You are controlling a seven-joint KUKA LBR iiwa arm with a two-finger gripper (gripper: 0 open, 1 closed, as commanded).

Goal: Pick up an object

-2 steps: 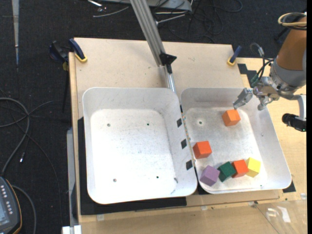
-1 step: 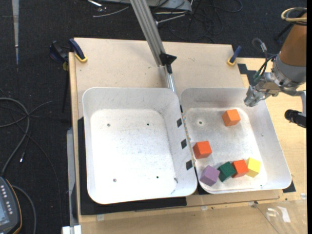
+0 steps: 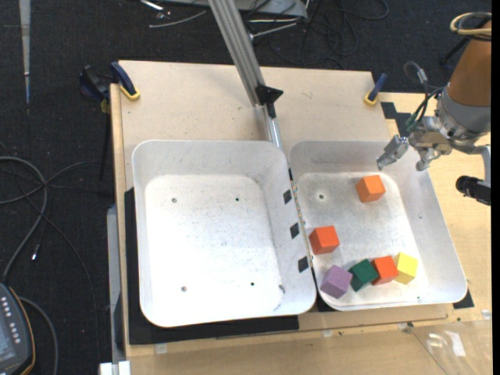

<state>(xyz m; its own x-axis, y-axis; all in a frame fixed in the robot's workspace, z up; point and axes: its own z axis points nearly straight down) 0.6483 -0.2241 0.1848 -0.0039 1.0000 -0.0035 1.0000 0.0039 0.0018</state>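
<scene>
Six blocks point(image 3: 370, 187) in right bin point(image 3: 437, 233), nearest just below open hand point(image 3: 408, 155)

The gripper point(image 3: 408, 155) hangs over the right bin's point(image 3: 437, 233) upper right corner, fingers spread with nothing between them. In that bin, an orange cube point(image 3: 370, 187) lies nearest; a second orange cube point(image 3: 323, 239) sits lower left. Along the near edge run purple point(image 3: 336, 280), green point(image 3: 363, 274), orange-red point(image 3: 385, 269) and yellow point(image 3: 406, 266) cubes.

Floor point(image 3: 55, 116): dark carpet, cables strewn across it.
Bench point(image 3: 203, 104): pale wood, clamps point(image 3: 125, 82) at back corners.
</scene>
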